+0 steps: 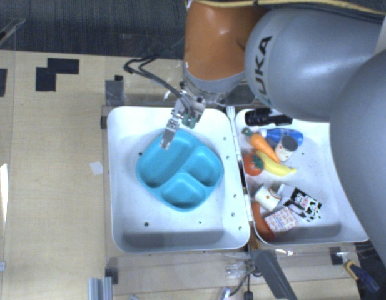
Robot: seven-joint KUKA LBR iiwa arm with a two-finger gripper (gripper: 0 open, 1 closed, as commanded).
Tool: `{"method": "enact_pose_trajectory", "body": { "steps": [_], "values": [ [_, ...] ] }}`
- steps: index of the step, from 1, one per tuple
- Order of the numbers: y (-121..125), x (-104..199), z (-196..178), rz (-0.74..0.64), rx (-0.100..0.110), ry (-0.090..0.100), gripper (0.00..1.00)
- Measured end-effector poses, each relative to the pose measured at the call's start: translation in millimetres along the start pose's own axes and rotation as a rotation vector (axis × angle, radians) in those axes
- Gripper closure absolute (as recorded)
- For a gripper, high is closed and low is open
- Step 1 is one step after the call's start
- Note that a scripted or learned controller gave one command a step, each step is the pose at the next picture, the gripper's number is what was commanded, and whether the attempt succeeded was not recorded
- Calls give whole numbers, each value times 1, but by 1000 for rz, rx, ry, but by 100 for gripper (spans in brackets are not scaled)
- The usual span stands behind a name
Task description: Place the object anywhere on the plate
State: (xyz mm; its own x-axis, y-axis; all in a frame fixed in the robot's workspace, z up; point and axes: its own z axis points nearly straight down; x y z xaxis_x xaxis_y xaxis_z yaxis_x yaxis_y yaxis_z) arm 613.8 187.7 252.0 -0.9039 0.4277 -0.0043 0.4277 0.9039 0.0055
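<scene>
A blue plate (180, 170) with three compartments lies in the left white bin (127, 230). My gripper (181, 122) hangs under the orange wrist band, just above the plate's far rim near the bin's back wall. A small green patch shows on the gripper body. I see no object between the gripper and the plate. The large grey arm covers the upper right of the view.
The right bin (330, 230) holds a carrot (265, 146), a yellow banana (278, 167), a blue-and-white item (285, 138), a black item (263, 117), a small white bottle (268, 197), a patterned box (303, 203) and a red item (261, 220). Black cables (149, 74) run behind the left bin.
</scene>
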Motion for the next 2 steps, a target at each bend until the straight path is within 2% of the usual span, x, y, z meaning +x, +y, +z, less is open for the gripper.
{"method": "enact_pose_trajectory", "body": {
  "steps": [1, 2],
  "values": [
    [2, -1, -12, -2, -6, -6, 100],
    [23, 19, 40, 96, 1, 1, 100]
  ]
}}
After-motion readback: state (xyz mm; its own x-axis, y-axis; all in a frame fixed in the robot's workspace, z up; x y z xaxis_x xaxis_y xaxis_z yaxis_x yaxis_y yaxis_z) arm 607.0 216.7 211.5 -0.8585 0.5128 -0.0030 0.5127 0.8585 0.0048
